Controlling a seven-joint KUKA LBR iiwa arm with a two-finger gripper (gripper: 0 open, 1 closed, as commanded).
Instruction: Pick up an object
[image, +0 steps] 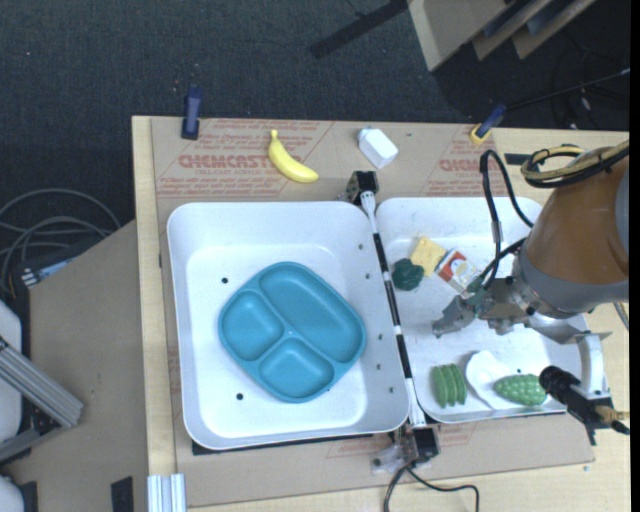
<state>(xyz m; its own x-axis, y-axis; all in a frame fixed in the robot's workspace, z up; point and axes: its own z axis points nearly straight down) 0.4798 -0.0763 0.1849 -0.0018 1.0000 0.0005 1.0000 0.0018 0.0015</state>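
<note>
- The hand (452, 318) hangs low over the right bin (440, 215), metal tips slightly apart, nothing between them.
- Near it lie a dark green rounded lump (407, 274), a yellow block (428, 255) and a red-and-white packet (454, 268).
- At the front: a ribbed green pod (448, 384) and a bumpy green piece (520, 389) (resting on something white).
- The left bin (190, 240) holds a glossy blue divided plate (290, 330).
- A banana (289, 161) lies on the cardboard-covered surface (160, 180).
</note>
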